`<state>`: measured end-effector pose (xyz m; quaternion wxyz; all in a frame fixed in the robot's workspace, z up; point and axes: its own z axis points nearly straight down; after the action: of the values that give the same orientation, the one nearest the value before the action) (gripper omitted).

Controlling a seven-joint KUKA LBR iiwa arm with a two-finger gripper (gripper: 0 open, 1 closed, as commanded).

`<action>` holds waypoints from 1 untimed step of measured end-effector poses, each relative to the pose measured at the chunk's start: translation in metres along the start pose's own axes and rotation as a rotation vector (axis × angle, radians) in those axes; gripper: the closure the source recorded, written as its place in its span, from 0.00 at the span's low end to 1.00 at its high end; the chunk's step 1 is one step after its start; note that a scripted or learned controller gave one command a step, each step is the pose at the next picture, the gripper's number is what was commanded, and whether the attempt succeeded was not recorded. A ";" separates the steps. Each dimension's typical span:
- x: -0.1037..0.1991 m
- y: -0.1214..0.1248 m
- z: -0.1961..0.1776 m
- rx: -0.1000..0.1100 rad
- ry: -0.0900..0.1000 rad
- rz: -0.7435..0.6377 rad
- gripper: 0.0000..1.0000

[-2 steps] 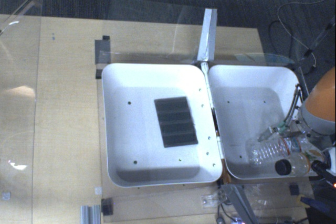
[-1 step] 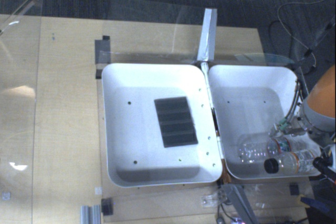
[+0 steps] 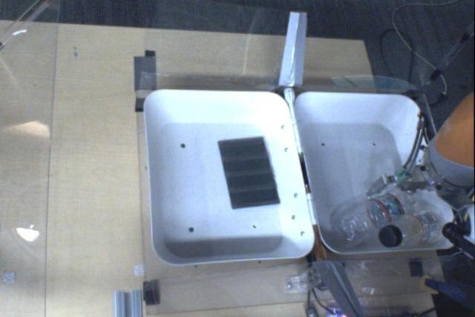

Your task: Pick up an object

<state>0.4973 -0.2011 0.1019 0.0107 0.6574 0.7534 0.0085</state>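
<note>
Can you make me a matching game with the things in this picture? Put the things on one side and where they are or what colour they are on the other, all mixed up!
Things:
1. dark ridged block
2. clear plastic bottle
3. robot arm
4. grey post

Places and colours:
A. lying in the right bin, black cap at one end
B. orange and grey, at the right edge of the picture
C. in the middle of the left bin
D. behind the bins, where they meet

Pairs: 1-C, 2-A, 3-B, 4-D
</note>
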 end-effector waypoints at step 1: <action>0.001 0.003 -0.011 -0.007 -0.002 -0.002 1.00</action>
<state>0.5002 -0.1999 0.1134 0.0138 0.6564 0.7542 0.0106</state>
